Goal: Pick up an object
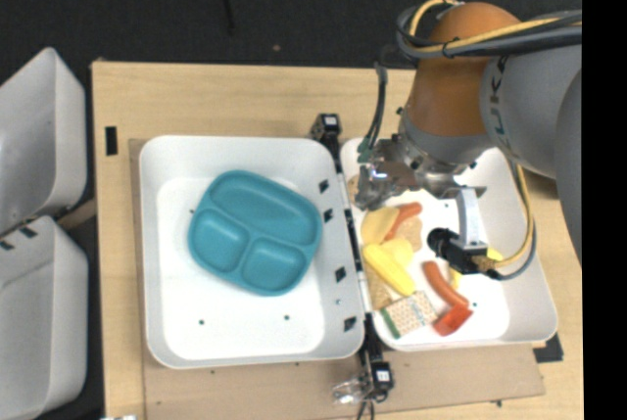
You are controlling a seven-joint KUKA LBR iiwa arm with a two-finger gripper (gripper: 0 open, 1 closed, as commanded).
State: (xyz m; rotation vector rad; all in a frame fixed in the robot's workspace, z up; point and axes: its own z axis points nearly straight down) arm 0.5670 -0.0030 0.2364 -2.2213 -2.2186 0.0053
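— Tool's point(377, 175) down over the left rim of the right bin point(524, 305), under that orange band on the arm point(490, 75). Whether it is open, closed or gripping anything, I cannot tell from where I stand; the wrist hides it.

— So where are the objects?

— Heaped in the right bin, along its left side. A yellow banana-shaped piece point(390, 265) lies just below the tool, with a pale slice point(377, 224) above it and an orange carrot-like stick point(402, 217) beside that. Lower down sits a red sausage shape point(446, 286), and touching it a small patterned packet point(409, 312).

— And the left bin point(167, 310)?

— It holds a teal divided plate point(257, 232), flat, three compartments, roughly in the middle. It's well apart from the arm.

— Anything else?

— Something black point(453, 247) with a yellow cable hangs off the arm over the right bin. Both bins sit side by side on the wooden counter point(118, 105).
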